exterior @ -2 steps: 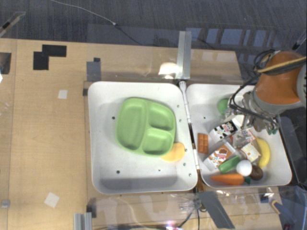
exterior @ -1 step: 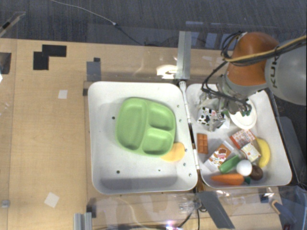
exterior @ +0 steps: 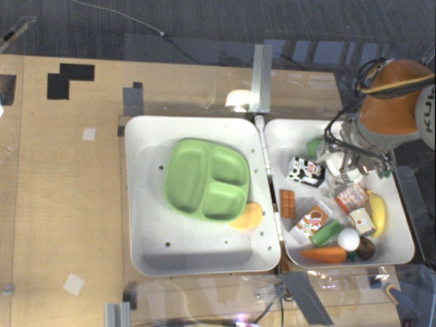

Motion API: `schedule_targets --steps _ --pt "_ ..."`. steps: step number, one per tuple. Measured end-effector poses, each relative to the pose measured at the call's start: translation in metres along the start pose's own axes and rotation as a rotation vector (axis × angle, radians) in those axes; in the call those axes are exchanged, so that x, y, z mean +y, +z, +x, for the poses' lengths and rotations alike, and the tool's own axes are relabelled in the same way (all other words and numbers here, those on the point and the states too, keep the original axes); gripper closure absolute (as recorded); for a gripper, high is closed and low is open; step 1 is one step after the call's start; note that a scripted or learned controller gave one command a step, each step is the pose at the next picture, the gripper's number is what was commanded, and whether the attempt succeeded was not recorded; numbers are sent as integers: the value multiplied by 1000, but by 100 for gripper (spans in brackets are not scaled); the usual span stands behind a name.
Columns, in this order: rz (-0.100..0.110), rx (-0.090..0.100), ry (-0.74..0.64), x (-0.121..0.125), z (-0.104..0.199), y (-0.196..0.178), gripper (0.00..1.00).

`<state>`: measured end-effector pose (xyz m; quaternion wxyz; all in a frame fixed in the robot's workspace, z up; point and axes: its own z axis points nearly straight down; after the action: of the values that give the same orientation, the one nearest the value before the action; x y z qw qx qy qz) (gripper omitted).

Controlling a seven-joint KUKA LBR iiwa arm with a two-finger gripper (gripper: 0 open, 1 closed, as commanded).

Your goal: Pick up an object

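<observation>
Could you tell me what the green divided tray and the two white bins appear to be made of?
The green divided tray looks like moulded plastic with a matte finish: uniform colour, soft rounded compartment edges, no glare. The left bin and the right bin look like smooth, slightly glossy plastic, though enamelled metal cannot be ruled out.

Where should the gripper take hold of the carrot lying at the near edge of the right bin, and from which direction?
Grip the carrot across its thick middle, coming straight down from above. It lies flat and lengthwise along the near wall of the right bin, so the fingers would likely need to close across its narrow width. A green item and a white ball crowd its far side, so clearance looks tight.
</observation>
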<state>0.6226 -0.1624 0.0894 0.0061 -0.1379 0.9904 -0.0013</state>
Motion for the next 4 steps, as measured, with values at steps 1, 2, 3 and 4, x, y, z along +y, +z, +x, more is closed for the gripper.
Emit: schedule_targets --steps 1,2,3,4 --pt "3 -1 -37 -6 75 -3 0" --pt "1 -3 27 5 -34 0 0" --pt "-2 -3 95 63 -10 -1 0" --pt "0 -3 -154 44 -63 -44 0"
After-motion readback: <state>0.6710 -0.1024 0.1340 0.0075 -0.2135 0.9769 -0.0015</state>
